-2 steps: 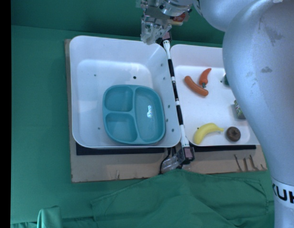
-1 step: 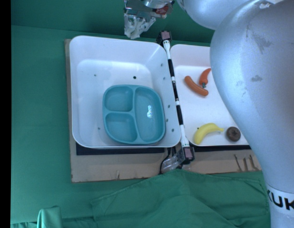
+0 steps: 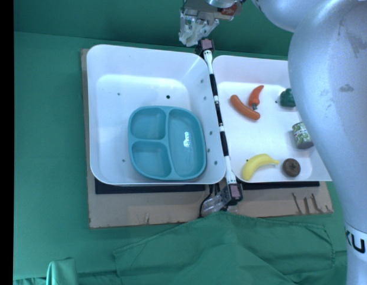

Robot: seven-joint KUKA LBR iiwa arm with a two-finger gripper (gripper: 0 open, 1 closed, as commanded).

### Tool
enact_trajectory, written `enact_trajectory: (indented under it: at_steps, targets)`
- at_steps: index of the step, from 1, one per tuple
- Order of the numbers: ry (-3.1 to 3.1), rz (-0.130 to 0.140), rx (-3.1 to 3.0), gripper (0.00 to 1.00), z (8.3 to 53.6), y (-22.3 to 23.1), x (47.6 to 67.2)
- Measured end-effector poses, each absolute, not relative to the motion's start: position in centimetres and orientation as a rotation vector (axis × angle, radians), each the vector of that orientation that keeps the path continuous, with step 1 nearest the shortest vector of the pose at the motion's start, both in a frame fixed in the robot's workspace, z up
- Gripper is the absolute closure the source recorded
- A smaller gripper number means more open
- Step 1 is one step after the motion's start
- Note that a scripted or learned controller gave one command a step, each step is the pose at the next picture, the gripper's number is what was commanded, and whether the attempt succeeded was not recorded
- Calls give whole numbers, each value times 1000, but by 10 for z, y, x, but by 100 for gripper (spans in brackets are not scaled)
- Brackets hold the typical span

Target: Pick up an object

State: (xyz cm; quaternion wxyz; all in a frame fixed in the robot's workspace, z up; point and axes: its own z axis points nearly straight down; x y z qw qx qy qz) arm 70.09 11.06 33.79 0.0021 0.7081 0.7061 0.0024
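Fingers [image 3: 191,35] above green cloth [image 3: 47,129] beyond both white bins [image 3: 112,58].

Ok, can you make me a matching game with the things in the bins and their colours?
Things:
1. banana
2. divided plate
3. chilli pepper
4. donut

Colours:
A. brown
B. red
C. yellow
D. teal blue

Pairs: 1-C, 2-D, 3-B, 4-A
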Motion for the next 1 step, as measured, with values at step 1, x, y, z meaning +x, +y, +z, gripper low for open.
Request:
enact_trajectory:
  at_steps: [1]
  targets:
    - [2219,5,2223,100,352,167,675]
